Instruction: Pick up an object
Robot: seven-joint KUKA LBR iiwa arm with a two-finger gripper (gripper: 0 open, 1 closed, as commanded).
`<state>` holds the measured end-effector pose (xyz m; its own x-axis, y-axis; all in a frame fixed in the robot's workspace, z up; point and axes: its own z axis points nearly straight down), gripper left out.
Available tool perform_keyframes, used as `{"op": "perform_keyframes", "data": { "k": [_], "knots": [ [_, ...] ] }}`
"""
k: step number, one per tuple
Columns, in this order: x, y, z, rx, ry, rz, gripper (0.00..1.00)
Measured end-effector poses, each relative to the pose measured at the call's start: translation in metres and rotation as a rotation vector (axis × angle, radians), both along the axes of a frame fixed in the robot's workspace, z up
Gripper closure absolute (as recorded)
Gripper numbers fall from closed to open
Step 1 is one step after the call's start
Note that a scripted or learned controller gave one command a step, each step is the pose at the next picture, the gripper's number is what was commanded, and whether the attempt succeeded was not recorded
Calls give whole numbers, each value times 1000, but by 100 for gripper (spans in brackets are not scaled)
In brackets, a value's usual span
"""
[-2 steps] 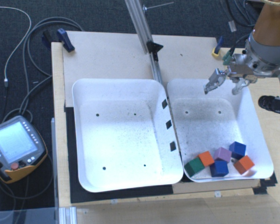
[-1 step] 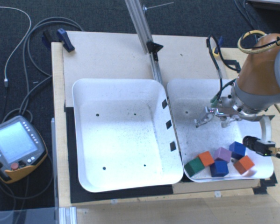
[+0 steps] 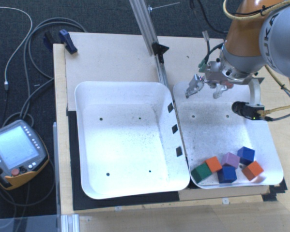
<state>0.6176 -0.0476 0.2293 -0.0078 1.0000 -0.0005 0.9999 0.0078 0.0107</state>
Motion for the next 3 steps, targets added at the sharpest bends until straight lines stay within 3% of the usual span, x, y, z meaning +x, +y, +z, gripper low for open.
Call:
{"op": "perform_keyframes", "data": {
  "k": [1,2,3],
  "knots": [
    [1,-4,-31,1,16,-7,0],
    [-99,-6,-30,3,18,-10,0],
    [-27,-2,10,-1,1,-5,0]
  ]
}}
